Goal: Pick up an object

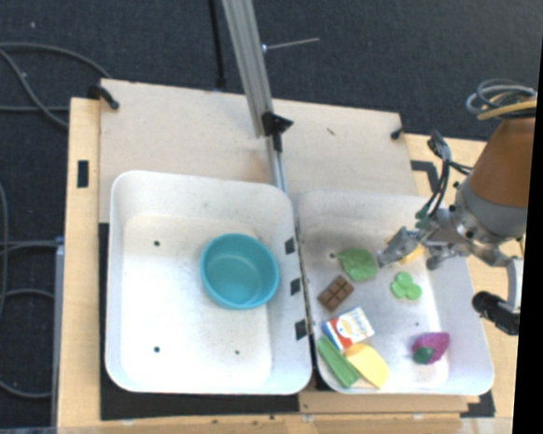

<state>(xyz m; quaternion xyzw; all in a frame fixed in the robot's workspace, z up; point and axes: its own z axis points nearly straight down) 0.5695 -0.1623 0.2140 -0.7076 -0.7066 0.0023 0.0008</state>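
toys (357, 265) crowd right bin (461, 362), bowl (239, 271) centres left bin (138, 248)

We see an evenly lit scene under soft light from above, with no hard shadows. The two white bins (194, 364) are bright and near washed out, so their walls read faintly; a mild sheen lies on the blue bowl (239, 271). The desk (194, 130) is pale and flat in tone, the dark floor (100, 20) around it dim and grainy. The whole picture is low in detail and slightly soft; the small items near the desk's right edge blur at their outlines.
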